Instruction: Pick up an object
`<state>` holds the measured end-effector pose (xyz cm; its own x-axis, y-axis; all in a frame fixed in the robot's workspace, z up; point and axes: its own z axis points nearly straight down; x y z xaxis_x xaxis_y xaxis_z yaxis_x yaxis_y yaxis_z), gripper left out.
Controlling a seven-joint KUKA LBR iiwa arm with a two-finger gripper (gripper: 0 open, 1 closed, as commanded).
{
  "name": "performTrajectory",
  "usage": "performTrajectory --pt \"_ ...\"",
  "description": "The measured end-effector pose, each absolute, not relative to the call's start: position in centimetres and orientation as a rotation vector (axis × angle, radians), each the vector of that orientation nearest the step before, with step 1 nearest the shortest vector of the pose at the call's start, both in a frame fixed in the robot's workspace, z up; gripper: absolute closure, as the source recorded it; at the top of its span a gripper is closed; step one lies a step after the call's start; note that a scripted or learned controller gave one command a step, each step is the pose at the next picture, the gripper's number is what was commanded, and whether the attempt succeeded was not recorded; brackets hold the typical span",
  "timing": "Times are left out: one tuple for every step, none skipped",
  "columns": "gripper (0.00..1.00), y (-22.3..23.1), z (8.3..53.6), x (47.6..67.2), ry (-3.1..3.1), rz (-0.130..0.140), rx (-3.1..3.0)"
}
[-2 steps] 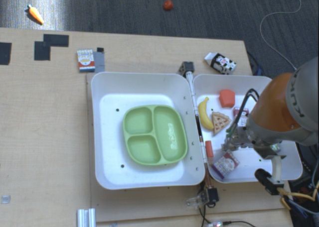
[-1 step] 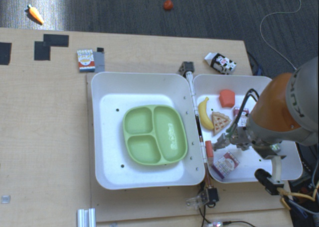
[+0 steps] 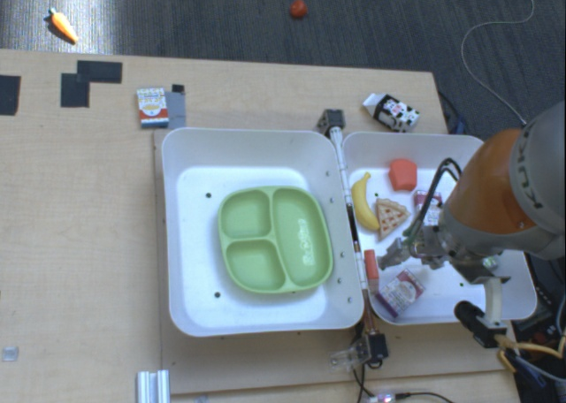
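Two white bins on the table, the left bin [image 3: 177,216] and the right bin [image 3: 460,149]. One green divided plate [image 3: 274,239], three compartments. Right bin: one banana [image 3: 361,200], one red block [image 3: 403,174], one pizza slice [image 3: 390,215], one clear packet [image 3: 400,292]. On the table at twelve o'clock: one small carton [image 3: 152,107], one black-and-white carton [image 3: 392,112]. On the floor: one carrot [image 3: 63,26], three small toys.

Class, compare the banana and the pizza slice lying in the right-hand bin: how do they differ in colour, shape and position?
The banana is plain yellow; the pizza slice is tan with red spots. The banana is long and curved; the pizza slice is a flat triangle. The banana lies nearer the wall between the bins; the pizza slice lies on its far side, closer to the gripper. Both are toy foods resting flat on the right bin floor.
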<state>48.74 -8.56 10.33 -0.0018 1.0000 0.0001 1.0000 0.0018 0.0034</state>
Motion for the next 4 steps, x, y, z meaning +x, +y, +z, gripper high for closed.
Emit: performTrajectory --pt "0.00 -8.6 9.6 48.7 2.223 0.002 2.220" --pt "0.00 -8.5 8.8 48.8 2.217 0.005 2.218" --pt "1.00 -8.4 9.8 49.1 2.219 0.012 2.210" --pt "0.00 -8.4 9.8 49.1 2.218 0.012 2.211"
